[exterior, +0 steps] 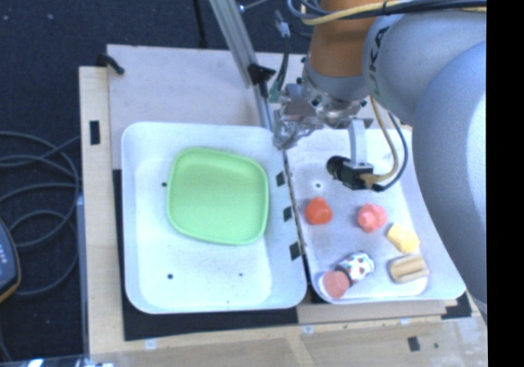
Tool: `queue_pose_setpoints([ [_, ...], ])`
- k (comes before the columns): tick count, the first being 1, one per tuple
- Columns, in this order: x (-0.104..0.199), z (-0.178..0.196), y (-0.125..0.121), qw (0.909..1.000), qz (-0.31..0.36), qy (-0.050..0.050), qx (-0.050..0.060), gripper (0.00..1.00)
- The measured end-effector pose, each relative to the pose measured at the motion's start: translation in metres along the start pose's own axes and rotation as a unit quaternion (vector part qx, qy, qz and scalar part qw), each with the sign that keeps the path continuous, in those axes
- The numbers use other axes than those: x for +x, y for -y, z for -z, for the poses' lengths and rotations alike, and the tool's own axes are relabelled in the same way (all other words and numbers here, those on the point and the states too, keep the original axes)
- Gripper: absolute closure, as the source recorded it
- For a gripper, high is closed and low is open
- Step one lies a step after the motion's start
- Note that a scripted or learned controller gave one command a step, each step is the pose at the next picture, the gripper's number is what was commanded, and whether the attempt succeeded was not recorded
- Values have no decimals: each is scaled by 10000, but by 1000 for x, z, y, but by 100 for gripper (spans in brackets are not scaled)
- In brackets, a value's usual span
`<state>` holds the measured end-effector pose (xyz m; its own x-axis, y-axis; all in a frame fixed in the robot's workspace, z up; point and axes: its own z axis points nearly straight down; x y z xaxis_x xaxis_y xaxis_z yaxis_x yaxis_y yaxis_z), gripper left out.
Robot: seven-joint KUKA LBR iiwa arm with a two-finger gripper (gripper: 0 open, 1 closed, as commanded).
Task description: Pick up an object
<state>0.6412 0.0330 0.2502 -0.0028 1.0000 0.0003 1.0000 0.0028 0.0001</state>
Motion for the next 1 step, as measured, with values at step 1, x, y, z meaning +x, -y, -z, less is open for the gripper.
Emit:
queue_pose_setpoints([
  [1,40,-3,-13,10000,-3,1,-1,100],
])
